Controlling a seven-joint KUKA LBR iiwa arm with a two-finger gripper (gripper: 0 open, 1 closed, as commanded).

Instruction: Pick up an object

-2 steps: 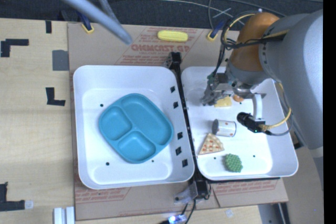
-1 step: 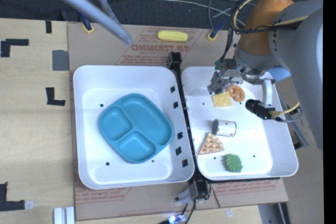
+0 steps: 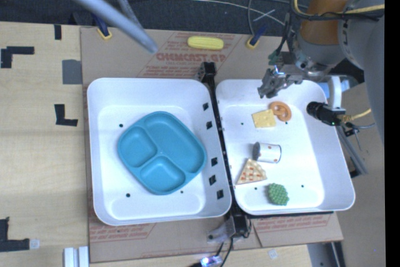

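Just below-right of the fingers [image 3: 270, 88], their spread unclear, a pretzel [image 3: 280, 111], apart.

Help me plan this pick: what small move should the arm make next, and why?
Probably lower the end effector slightly toward the round orange pretzel-shaped toy. It hovers over the right shallow white bin, just above that toy, holding nothing visible.

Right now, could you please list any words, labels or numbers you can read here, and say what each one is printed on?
"CHEMCAST GP": red print on the brown cardboard sheet behind the two bins; my best reading, since it is blurred.
The smaller red print under it is too blurred to read.
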